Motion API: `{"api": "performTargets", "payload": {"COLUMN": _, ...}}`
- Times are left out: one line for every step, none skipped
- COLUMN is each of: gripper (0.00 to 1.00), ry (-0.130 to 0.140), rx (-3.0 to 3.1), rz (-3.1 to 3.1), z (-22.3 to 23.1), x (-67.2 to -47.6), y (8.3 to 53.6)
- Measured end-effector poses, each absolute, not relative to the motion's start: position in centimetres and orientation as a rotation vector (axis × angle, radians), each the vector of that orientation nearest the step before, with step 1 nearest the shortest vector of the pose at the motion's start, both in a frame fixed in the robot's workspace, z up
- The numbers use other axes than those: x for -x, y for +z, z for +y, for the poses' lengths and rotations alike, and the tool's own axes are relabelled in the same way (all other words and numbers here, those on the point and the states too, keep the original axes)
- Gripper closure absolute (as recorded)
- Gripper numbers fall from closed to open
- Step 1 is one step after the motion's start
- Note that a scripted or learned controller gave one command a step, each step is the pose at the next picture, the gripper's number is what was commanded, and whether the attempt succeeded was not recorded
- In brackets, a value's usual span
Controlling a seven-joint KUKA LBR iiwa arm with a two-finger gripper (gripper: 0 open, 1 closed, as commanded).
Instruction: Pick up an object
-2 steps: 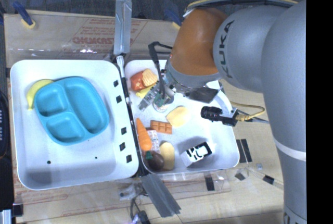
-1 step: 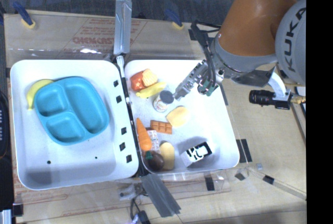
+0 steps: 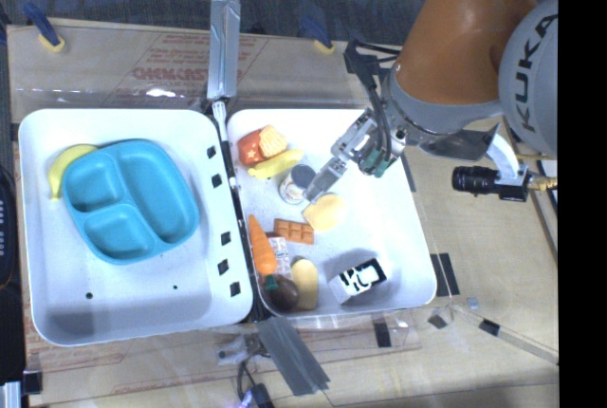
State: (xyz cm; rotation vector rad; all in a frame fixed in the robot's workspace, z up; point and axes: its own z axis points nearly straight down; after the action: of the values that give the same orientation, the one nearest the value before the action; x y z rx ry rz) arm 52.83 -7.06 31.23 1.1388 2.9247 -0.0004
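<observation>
My gripper (image 3: 324, 180) reaches down into the right bin (image 3: 403, 235) from the upper right. Its tip hangs between a round grey can (image 3: 298, 182) and a pale yellow lump (image 3: 323, 213), close to both. I cannot tell whether it touches either one. Near them lie a red and orange toy food (image 3: 256, 145) and a yellow piece (image 3: 272, 165). Lower in the bin are a brown waffle-like block (image 3: 293, 231), an orange carrot (image 3: 263, 248), a yellowish potato shape (image 3: 304, 277), a dark round item (image 3: 280, 293) and a black and white box (image 3: 360, 276).
The left bin (image 3: 57, 292) holds a blue divided plate (image 3: 133, 197) with a yellow banana (image 3: 64, 163) partly under its left edge. The arm's orange band (image 3: 455, 27) looms over the right bin's upper right corner. A metal bar (image 3: 224, 55) stands at the far end between the bins.
</observation>
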Motion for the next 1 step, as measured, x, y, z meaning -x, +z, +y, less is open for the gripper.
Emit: {"api": "performTargets", "payload": {"gripper": 0.0, "ry": -0.005, "rx": -1.18, "rz": 2.922, "z": -5.15, "x": -47.72, "y": 19.7}}
